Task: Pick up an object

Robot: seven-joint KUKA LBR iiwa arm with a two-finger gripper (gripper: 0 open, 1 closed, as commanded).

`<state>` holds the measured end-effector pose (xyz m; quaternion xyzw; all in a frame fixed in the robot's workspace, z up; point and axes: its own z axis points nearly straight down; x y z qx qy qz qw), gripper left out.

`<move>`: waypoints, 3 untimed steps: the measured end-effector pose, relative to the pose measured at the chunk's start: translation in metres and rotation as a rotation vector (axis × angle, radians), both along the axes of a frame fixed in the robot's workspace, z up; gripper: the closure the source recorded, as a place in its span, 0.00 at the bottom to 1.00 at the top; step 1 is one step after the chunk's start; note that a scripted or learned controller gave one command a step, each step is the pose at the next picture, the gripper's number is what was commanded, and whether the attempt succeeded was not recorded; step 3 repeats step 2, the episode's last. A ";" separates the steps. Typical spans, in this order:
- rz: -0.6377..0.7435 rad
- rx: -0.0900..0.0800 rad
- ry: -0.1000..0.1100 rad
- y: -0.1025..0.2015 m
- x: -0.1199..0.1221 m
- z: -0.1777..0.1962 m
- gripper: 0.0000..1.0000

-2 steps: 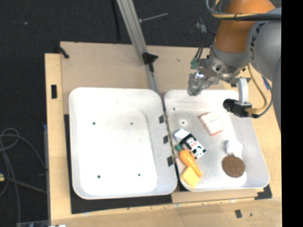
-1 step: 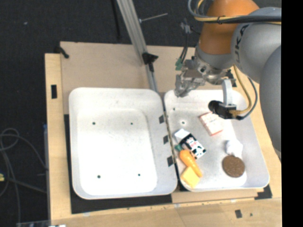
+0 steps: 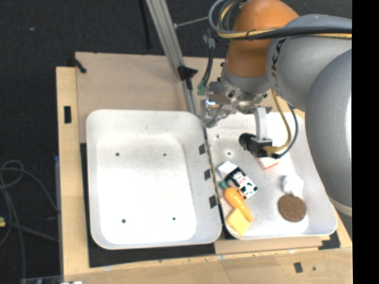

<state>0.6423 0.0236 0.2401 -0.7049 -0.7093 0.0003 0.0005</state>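
Arm (image 3: pixel 296 52): grey, orange band above wrist, reaching in from right over far end of right bin.
Gripper (image 3: pixel 214 114): low over far-left corner of right bin, close to the divide between the bins; opening of jaws cannot be told, nothing seen in its hold.
Right bin (image 3: pixel 317 215): white, shallow, holding all loose objects.
Black-and-white block (image 3: pixel 240 179): near left wall of right bin, mid-length.
Orange carrot-shaped piece (image 3: pixel 235 199): just nearer than the block, touching it.
Yellow block (image 3: pixel 238 222): at near-left corner, against the carrot piece.
Brown disc (image 3: pixel 292 208): near end, right of the yellow block, well apart.
White crumpled item (image 3: pixel 292 184): just beyond the disc.
Left bin (image 3: pixel 95 158): white, beside right bin.
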 end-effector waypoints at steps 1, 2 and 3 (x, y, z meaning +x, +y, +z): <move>0.001 0.001 0.002 0.056 -0.005 -0.007 1.00; -0.005 0.001 0.001 0.053 -0.004 -0.007 0.00; -0.005 0.001 0.001 0.053 -0.004 -0.007 0.00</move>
